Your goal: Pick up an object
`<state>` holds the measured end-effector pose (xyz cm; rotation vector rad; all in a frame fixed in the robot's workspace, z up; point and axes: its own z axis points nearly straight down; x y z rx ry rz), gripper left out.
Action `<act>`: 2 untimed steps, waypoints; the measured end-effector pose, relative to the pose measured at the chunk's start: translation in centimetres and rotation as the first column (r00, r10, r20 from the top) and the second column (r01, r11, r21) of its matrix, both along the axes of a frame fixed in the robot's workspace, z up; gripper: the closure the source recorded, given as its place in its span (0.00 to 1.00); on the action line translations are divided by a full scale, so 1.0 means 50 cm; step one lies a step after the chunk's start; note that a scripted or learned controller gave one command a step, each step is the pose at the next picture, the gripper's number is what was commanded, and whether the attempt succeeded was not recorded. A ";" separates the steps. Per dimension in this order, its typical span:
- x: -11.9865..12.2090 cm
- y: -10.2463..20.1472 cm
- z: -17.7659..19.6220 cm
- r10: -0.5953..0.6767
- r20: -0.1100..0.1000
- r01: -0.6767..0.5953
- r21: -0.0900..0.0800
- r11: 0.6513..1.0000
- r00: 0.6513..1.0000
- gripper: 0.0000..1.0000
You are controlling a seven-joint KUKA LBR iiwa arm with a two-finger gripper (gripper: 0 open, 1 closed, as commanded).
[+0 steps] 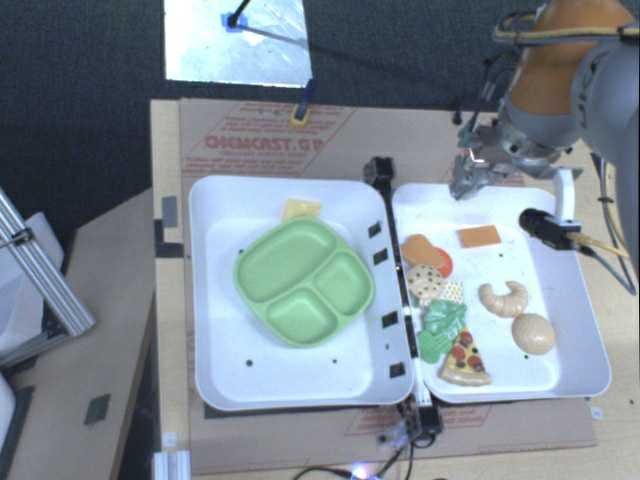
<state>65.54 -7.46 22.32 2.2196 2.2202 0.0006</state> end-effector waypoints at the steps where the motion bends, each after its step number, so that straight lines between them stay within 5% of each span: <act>1: -0.011 0.029 -0.014 0.005 0.000 -0.005 0.001 1.000 1.000 1.00; 2: -0.016 0.027 0.017 0.004 0.002 -0.004 0.001 1.000 1.000 1.00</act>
